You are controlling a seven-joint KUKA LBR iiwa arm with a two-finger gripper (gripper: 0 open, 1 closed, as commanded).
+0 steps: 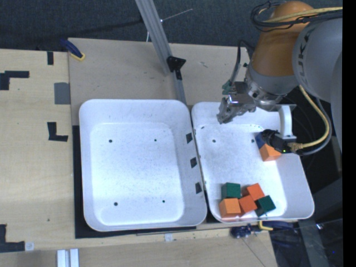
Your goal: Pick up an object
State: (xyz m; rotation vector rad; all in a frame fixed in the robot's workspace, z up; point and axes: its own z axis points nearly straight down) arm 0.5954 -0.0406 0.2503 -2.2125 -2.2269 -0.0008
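My gripper [229,113] hangs over the far left corner of the right bin [222,149], below the orange wrist band. An orange block [271,153] lies by the bin's right wall, with a small blue piece [259,140] just beyond it. At the bin's near edge sits a cluster: a green block [231,191], an orange block [255,192], a larger orange block [230,207] and a dark green block [265,204]. The gripper is well apart from all of them, and I see nothing in it.
The left bin [136,160] lies beside the right one, and their rims meet in the middle. A slanted metal bar [158,32] runs down to the bins' far edge. Cables [317,132] loop at the right of the arm.
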